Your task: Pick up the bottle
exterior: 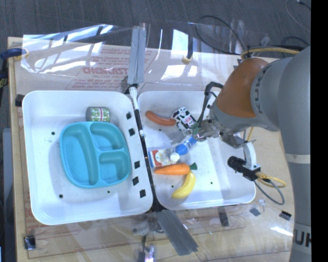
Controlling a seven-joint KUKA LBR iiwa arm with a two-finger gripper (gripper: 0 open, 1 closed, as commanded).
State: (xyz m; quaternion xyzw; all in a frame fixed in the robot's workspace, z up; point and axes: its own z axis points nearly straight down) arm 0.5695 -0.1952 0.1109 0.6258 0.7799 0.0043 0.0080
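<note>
Plainly, little writing is readable: red mirrored lettering is showing through the clear plastic sheet (98, 48) that is lying across the far side of the bench (16, 53), too reversed and glared to read, and white letters, perhaps "KU", are showing at the lower right on the grey arm (300, 146). A small can (98, 114) with a green and red label is lying in the left bin (38, 162), just beyond the blue divided plate (95, 153); its print is too small to make out.

In the right bin (229, 192), the bottle (181, 149), clear with a blue cap, is lying on its side near the middle, its lower end resting over a flat packet (163, 157) with red and white print that is not legible. The gripper (199, 131) is sitting right at the bottle's upper end, beside a black-and-white spotted toy (182, 117); whether it is released, clenched or grasping anything cannot be told, since the wrist is covering it. A sausage (160, 119) is lying at the bin's far left, and a carrot (173, 170) and a banana (185, 186) are lying nearer the front, the banana just below the carrot.

Both bins are sitting side by side on a pale wooden bench, with dark carpet (71, 4) surrounding it and cables trailing at the top right.
</note>
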